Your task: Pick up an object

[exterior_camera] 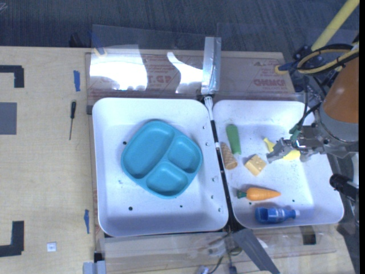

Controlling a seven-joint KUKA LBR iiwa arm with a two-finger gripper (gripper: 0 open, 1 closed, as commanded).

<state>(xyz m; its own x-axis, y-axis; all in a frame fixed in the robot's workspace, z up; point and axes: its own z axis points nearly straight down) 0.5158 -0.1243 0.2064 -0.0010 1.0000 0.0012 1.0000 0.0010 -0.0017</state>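
In the right bin (319, 207) lie a green pickle-shaped toy (232, 138), a tan corn-like piece (228, 156), a yellow cheese wedge (256, 164), an orange carrot (262, 194) and a blue bottle (275, 213) on its side. My gripper (280, 150) hangs low over the bin's upper right part, reaching in from the right. A yellow object (292, 155) shows beneath and beside it, partly hidden; whether it is held I cannot tell. The cheese wedge sits just left of the gripper, apart from it.
The left bin (108, 210) holds a blue divided plate (162, 158). A clear plastic sheet and a metal divider post (211, 64) stand behind the bins. Cables and a yellow hose (336, 19) hang at the upper right near the arm.
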